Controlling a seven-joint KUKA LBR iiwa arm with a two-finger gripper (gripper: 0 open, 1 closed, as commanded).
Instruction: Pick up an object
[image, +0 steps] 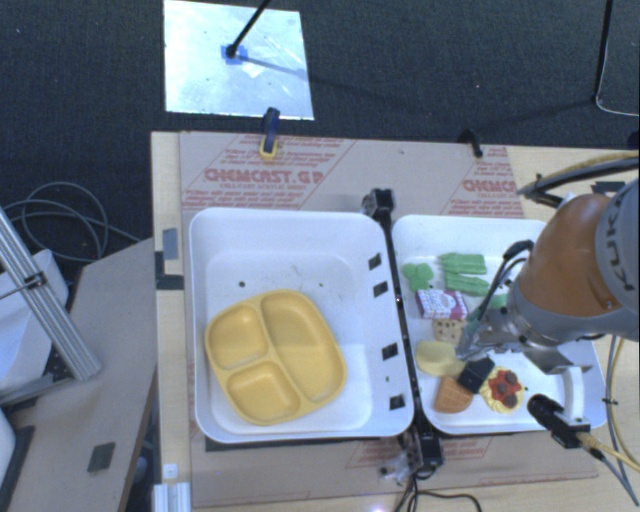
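Observation:
The right bin (520, 228) holds several small toy foods. A green leafy piece (463, 264) and a smaller green piece (418, 272) lie at its back. In front of them sit a pink and white box (440, 303) and a small die (446, 328). Nearer the front lie a pale yellow disc (436, 356), a brown bread-like piece (452, 397) and a red and yellow pizza slice (503, 390). My gripper (473, 362) hangs low over the bin's front middle, between the yellow disc and the pizza slice. The arm's orange band (575, 255) hides the bin's right part.
The left bin (290, 240) bears a yellow divided plate (275, 355). A black divider with clips (395, 300) runs between the two bins. Cables (590, 180) arc over the right bin's far corner. A black part of the arm (555, 418) sticks out over the bin's front right rim.

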